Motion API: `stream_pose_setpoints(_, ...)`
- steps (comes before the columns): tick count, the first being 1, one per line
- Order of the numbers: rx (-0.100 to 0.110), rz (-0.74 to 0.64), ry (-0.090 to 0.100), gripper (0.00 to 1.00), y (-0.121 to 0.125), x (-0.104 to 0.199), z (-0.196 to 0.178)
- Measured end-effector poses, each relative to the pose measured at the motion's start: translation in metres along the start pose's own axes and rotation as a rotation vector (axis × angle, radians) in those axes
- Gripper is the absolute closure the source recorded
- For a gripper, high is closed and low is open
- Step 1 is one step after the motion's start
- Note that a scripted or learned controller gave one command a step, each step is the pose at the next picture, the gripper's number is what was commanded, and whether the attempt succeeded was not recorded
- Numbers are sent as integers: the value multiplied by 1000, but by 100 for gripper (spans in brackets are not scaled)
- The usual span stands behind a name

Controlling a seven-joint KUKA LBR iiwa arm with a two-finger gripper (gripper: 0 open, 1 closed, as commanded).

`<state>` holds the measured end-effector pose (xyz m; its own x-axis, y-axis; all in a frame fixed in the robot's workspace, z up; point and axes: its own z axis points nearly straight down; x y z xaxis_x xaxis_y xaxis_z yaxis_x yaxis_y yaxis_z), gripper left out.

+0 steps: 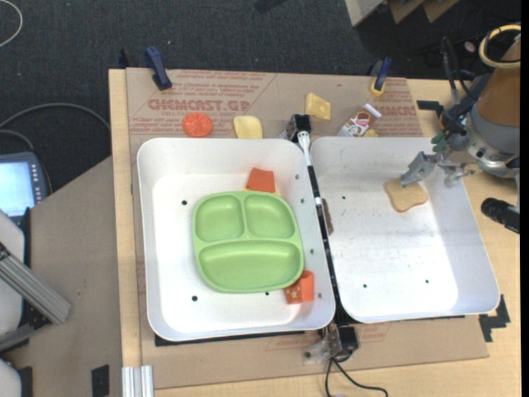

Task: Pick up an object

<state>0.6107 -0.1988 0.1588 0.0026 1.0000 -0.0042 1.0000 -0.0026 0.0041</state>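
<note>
Starting at the left of the frame, the left bin (pixel 157 246) carries a green divided plate (pixel 246 242) at its middle, with one orange block (pixel 260 180) just above the plate and a second orange block (pixel 301 288) touching its lower right corner. Above the bins, on the brown board, lie an orange disc (pixel 197 124), a pale yellow piece (pixel 247 126), a yellow wedge (pixel 317 106) and a small printed packet (pixel 358 123).

Moving right, the right bin (pixel 388 271) holds my target: a tan toast-shaped piece (pixel 406 195), lying flat in the upper right part of that bin. I judge it light and stiff, probably a plastic toy, thin and low to the floor, so it may slide or slip out rather than break. Its broad faces are out of reach while it lies flat, so I would pinch across its narrower width, at opposite edges.

My claw (pixel 431 165) sits at the right of the frame, just above and beside the toast's upper right edge. I cannot tell how far it is spread. Nothing shows between its tips, so I claim no hold; whether it touches the toast I cannot tell.
</note>
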Motion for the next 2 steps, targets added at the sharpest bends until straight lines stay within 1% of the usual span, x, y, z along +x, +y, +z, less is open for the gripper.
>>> stream_pose_setpoints(1,1,-4,2,0,3,5,76)
stream_pose_setpoints(2,-7,-4,-1,100,5,4,59)
